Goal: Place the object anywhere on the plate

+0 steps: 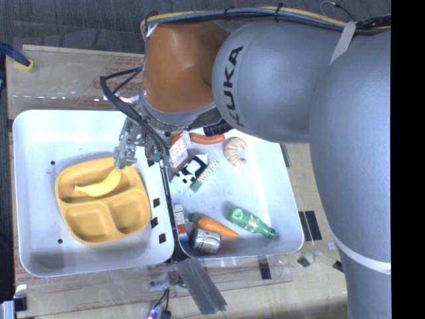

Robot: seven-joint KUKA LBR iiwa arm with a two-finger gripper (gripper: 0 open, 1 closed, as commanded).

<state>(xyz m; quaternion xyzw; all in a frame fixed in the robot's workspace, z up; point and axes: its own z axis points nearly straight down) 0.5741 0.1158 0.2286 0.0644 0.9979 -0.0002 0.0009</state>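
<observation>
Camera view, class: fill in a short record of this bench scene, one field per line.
plate: yellow, three compartments, in the left bin
banana: in the plate's top compartment
gripper: above the plate's upper right rim, at the banana's tip
right bin: carrot, green bottle, can, shell

Glossy yellow plastic plate [99, 211]

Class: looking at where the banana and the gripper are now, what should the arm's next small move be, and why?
Probably open and lift straight up. The banana already lies in the yellow plate's upper compartment, with the gripper at its upper end, so the placing looks done.
</observation>
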